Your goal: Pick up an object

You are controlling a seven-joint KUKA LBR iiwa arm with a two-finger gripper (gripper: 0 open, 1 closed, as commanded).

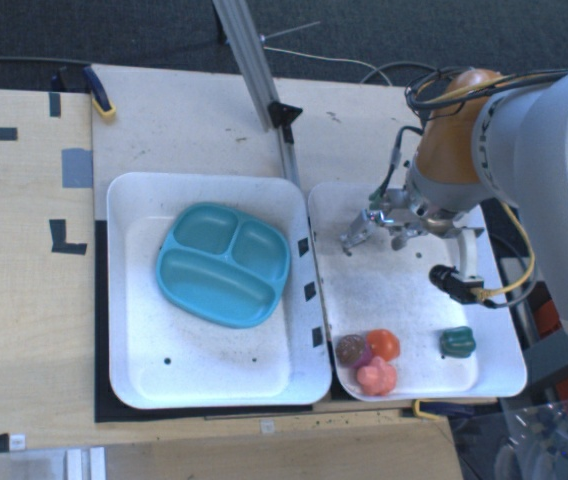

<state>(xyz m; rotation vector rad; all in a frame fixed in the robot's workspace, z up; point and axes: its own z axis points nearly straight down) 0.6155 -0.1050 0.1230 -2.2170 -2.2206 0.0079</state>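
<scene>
The gripper [356, 236] hangs over the upper part of the right bin [404, 288]; whether it is released or clenched cannot be told. In that bin's lower part lie an orange ball [384, 345], a pink piece [376, 376] and a green piece [457, 343].

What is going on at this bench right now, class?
A grey arm with an orange band reaches in from the right, its gripper over the upper part of the right bin, with nothing seen in it. Small items lie at that bin's near edge: a purple, an orange and a pink piece, plus a green one. The left bin holds a blue divided plate.
</scene>
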